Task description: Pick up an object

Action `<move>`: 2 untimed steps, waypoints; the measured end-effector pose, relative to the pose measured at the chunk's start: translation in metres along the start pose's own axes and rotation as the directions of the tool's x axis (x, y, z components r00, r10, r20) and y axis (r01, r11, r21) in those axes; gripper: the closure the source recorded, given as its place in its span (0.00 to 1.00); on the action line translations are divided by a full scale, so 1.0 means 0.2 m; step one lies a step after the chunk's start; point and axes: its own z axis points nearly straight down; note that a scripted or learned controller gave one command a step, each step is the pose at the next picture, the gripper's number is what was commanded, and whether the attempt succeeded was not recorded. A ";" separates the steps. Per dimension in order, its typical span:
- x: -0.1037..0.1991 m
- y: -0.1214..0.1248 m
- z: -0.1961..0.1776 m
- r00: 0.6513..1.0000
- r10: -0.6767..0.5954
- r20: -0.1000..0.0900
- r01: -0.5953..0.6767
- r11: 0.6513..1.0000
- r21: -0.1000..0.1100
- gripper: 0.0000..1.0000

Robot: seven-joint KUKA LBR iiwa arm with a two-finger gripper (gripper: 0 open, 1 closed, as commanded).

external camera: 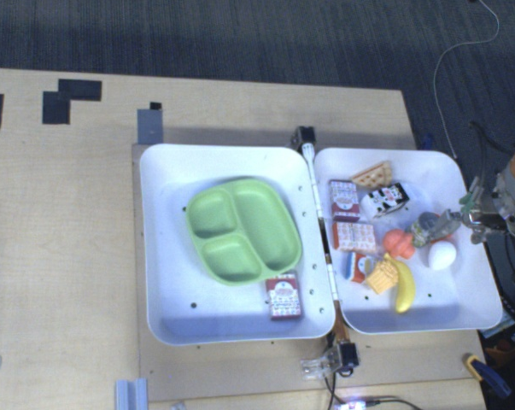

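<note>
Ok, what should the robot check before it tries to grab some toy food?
1. Gripper above the right bin: ok, over its right edge.
2. Fingers open: cannot tell.
3. Target near: ok, white egg lies close to the gripper.
4. Room around egg: ok, orange fruit and banana lie apart from it.
5. Green divided plate out of the way: ok, in the left bin.
</note>
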 end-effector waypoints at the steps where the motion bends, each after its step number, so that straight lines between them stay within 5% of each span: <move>1: 0.22 -0.15 0.49 1.000 0.002 0.001 -0.002 1.000 -0.006 0.00; 2: 0.22 -0.14 0.43 1.000 0.001 0.004 -0.001 1.000 -0.013 1.00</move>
